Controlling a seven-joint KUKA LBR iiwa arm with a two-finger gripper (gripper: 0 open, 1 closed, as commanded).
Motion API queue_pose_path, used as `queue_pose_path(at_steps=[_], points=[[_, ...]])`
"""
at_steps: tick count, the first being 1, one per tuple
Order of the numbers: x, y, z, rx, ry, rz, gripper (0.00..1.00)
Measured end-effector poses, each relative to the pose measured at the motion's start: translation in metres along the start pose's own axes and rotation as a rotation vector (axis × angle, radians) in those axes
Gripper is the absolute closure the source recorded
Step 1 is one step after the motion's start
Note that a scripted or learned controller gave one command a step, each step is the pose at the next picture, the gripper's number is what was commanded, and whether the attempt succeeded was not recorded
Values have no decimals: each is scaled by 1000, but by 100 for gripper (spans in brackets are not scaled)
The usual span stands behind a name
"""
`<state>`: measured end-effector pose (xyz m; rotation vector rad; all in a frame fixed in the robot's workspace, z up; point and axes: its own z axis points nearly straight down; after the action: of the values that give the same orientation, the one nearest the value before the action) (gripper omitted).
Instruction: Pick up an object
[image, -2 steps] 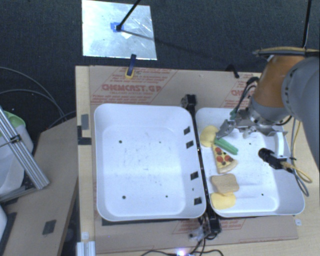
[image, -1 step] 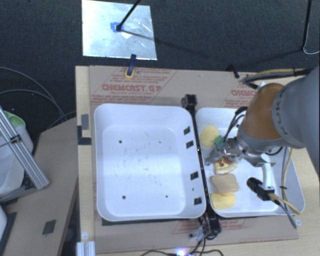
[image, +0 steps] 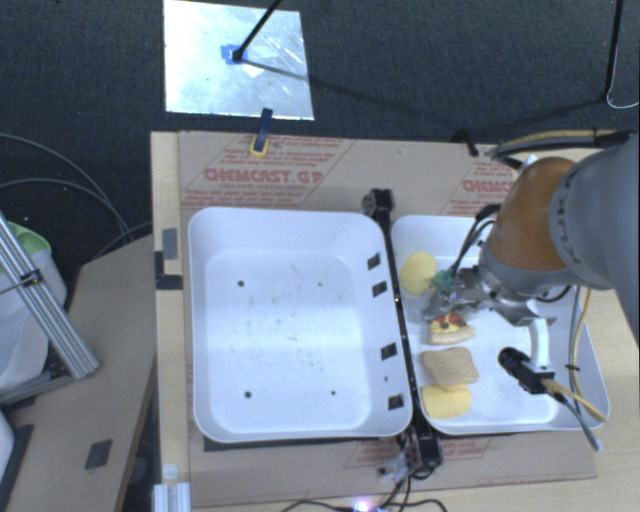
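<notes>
Grey arm (image: 600, 215) w/ glossy orange band, in from view right over right-hand bin (image: 592, 392). Gripper (image: 452, 297) low over bin's left half, metallic-looking tip w/ cables behind. Apart or together: can't tell from this angle.

Right under gripper: small toy pizza slice (image: 452, 325), wedge-shaped, pale crust, red & yellow bits on top. Touching gripper or just clear of it: can't tell.

Other pickable items in same bin, all near its left wall:
- lemon-like lump (image: 419, 270), rounded, matte yellow, up-left of gripper.
- toast slice (image: 450, 367), squarish w/ rounded corners, tan grainy face, darker crust edge, lying flat just below pizza slice.
- yellow blob (image: 446, 401), smooth flattish oval, near-left corner, just beside toast's lower edge.

Left-hand bin (image: 290, 330): shallow, smooth white plastic, rounded corners, floor w/ faint speckle & a few dark dots. Small black clips (image: 378, 290) along seam btwn bins. Both bins on brown cardboard sheet (image: 300, 170) w/ red print.
</notes>
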<state>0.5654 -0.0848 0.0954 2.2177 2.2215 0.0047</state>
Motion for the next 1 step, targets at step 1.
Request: queue_pose_path(at_steps=[1], points=[[68, 20, -95, -9, 3, -10, 100]])
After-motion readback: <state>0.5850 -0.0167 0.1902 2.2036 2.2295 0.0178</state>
